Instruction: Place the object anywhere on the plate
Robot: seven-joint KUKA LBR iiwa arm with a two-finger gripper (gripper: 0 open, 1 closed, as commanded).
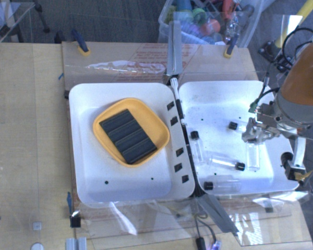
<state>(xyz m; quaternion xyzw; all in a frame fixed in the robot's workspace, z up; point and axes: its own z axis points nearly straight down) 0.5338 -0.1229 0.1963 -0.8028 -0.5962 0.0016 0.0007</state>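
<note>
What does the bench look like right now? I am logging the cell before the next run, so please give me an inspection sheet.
Surface: two white bins side by side, the left bin and the right bin, on a wooden bench.
Job's things: yellow plate in the left bin with a dark ribbed pad lying on it; several clear vials with black caps scattered in the right bin.
Clutter: blue clamp behind the left bin; tape and plastic film along the bin edges.
Grippers: end effector low over the right bin, with a clear vial just under it; grip unclear.
Cables: black cables by the arm, one more at the front edge.
Surroundings: clear tub of coloured toys behind the bins.
</note>
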